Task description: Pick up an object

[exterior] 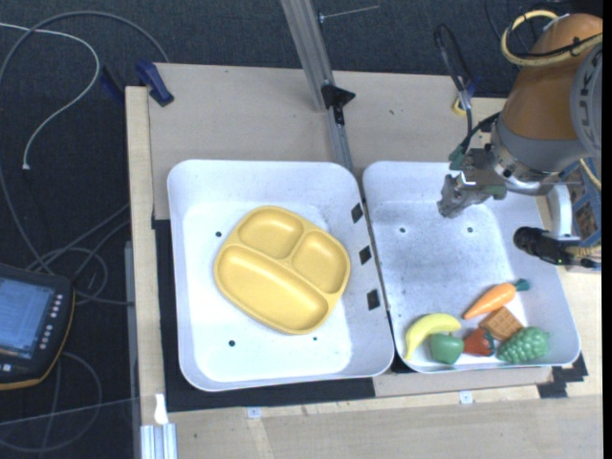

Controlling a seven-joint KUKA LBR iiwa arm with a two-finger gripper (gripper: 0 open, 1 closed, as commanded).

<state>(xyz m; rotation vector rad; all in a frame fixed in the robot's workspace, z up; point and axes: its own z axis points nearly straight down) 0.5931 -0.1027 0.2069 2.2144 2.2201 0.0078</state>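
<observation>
Toy food is piled in the near right corner of the right bin (pixel 430 256): a yellow banana (pixel 427 330), a green apple (pixel 445 348), a red piece (pixel 477 342), a brown cracker (pixel 501 324), an orange carrot (pixel 492 299) and a green bunch of grapes (pixel 524 345). My gripper (pixel 456 199) hangs over the far part of the right bin, well away from the pile, with nothing seen between its fingers.
The left bin (pixel 196 256) holds a yellow divided plate (pixel 281 269). A slanted metal post (pixel 311 46) rises from the bench behind the seam between the bins. Cables and a handheld pendant (pixel 24 323) lie off the bench to the left.
</observation>
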